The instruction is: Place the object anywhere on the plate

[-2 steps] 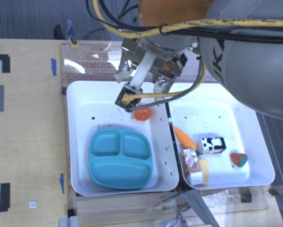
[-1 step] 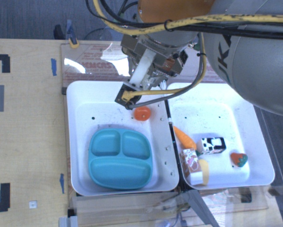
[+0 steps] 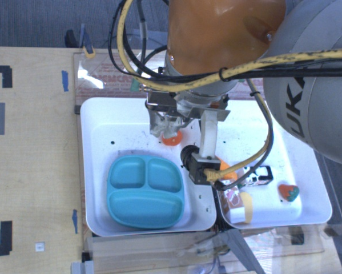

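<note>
A blue divided plate (image 3: pixel 145 194) lies in the front half of the left bin (image 3: pixel 96 153). My gripper (image 3: pixel 169 131) hangs over the back of that bin, just behind the plate's far edge. A small orange-red object (image 3: pixel 172 140) sits between its fingertips, its top part hidden by the fingers. The gripper is shut on it. The object is beyond the plate's rim, not over the plate.
The right bin (image 3: pixel 308 170) holds an orange piece (image 3: pixel 229 173), a red and teal item (image 3: pixel 289 193), a pale yellow and white item (image 3: pixel 240 208) and a black-and-white piece (image 3: pixel 263 176). The arm's bulk and cables (image 3: pixel 262 147) hang over the divide between the bins.
</note>
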`<state>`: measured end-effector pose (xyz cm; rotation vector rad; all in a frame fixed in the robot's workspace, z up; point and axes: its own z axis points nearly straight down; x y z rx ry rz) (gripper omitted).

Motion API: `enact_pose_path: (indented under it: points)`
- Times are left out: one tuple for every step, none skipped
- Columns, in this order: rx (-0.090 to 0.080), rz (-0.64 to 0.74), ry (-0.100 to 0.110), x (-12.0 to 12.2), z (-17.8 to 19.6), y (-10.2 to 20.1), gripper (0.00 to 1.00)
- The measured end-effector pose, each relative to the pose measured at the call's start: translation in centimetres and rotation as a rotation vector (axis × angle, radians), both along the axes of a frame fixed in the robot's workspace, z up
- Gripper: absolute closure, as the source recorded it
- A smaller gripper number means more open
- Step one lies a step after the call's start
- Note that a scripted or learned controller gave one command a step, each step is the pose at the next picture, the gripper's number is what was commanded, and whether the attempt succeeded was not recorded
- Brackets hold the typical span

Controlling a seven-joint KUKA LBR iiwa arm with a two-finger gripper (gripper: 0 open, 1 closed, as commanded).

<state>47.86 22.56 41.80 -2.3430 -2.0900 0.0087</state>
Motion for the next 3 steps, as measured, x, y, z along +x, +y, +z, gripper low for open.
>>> enact_pose_path:
  points:
    - [-0.001, 0.004, -0.001, 0.0, 1.0, 0.2, 1.00]
    - [-0.001, 0.007, -0.001, 0.0, 2.0, 0.4, 1.00]
    - [0.000, -0.041, -0.002, 0.1, 1.7, -2.4, 1.00]
